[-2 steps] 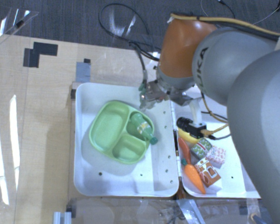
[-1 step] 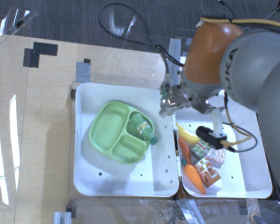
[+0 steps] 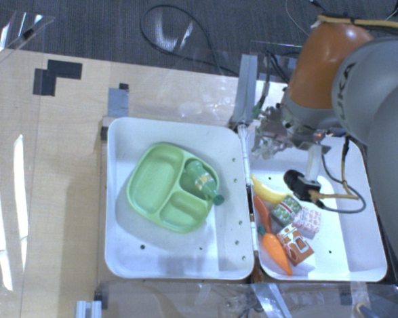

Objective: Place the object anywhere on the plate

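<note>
A light green divided plate (image 3: 158,186) lies in the left white bin (image 3: 118,251). A small green bottle (image 3: 203,180) rests on its side in the plate's upper right compartment, its cap toward the plate's right rim. My gripper (image 3: 265,144) hangs over the far left corner of the right bin (image 3: 362,261), just right of the wall between the two bins. It is apart from the bottle, and I see nothing between its fingers. The arm's grey body and orange band cover the far right part of that bin.
Along the right bin's left side lie a banana (image 3: 270,191), a carrot (image 3: 276,253), a red vegetable (image 3: 262,213) and several small cartons (image 3: 296,226). A black part (image 3: 302,184) on a yellow cable hangs above them. A grey post (image 3: 247,87) stands behind the bins.
</note>
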Controlling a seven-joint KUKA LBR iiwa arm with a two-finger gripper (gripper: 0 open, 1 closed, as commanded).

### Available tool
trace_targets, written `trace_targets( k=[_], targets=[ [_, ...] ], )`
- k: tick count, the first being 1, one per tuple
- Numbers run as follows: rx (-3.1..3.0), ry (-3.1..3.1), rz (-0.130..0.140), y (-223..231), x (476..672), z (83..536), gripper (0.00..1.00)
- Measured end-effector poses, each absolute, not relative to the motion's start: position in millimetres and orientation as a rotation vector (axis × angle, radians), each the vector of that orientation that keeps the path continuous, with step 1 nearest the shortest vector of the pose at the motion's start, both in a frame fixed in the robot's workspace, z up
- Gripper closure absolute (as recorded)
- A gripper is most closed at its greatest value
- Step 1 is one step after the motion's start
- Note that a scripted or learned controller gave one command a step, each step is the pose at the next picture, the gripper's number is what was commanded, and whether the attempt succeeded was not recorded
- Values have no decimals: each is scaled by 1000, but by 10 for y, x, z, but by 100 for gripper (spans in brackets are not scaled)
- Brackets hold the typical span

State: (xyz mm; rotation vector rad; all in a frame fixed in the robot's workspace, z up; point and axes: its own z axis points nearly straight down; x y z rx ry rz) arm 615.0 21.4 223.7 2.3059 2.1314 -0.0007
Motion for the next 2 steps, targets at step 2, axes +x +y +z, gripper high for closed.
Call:
trace_targets(
  k=[2],
  targets=[
    [2390, 2032, 1, -1221, 5047, 3258, 100]
  ],
)
